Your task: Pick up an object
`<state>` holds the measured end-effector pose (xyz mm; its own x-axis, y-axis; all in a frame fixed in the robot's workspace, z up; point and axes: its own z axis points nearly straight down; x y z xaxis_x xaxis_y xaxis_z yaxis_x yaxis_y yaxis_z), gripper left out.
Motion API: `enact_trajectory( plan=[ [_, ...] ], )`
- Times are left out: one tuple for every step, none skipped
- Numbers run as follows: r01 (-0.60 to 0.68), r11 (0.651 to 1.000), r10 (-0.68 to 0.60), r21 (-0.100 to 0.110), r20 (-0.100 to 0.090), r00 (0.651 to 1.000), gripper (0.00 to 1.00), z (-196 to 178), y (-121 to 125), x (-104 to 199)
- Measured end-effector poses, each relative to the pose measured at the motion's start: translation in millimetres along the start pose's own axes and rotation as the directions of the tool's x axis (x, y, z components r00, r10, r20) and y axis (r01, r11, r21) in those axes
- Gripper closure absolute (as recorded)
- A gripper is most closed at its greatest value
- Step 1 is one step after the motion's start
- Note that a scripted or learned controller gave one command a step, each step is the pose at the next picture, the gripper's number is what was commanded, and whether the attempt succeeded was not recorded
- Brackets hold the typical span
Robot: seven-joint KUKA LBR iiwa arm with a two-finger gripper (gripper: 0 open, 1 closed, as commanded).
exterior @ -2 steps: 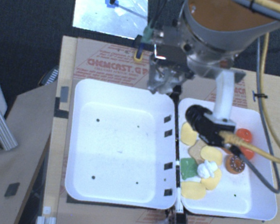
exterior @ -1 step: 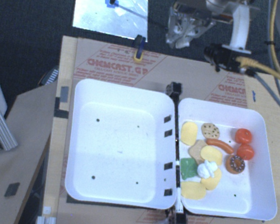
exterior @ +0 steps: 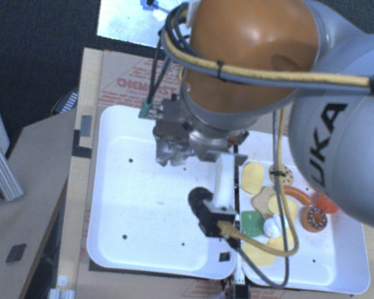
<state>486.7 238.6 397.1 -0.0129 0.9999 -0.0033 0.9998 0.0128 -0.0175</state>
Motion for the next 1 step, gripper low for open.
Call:
enact_trajectory(
  plan=[
    [-0.008, 0.999, 0.008, -0.032, -0.011, 1.000, 1.00, -133.9, -2.6, -4.9]
  ],
)
